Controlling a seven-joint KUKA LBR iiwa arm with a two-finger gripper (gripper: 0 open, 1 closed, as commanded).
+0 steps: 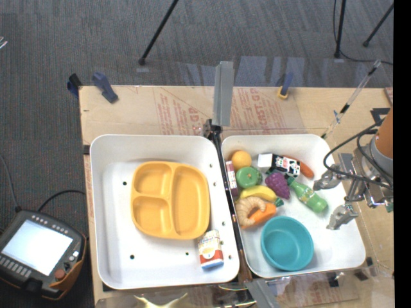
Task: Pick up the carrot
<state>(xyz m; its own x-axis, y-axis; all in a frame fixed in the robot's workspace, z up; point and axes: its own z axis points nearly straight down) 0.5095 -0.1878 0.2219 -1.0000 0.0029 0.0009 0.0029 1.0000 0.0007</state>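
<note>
Orange carrot in right bin, well left of tool.

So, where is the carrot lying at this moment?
The carrot lies in the right bin, near its left wall, against the croissant, below the banana and just above the teal bowl.

arm cut off (right edge)

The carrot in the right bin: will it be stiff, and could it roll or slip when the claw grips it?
The carrot looks like moulded toy plastic, so probably stiff and light. Its tapered, smooth shape may slip. It leans on the croissant, so it might shift when nudged.
</note>
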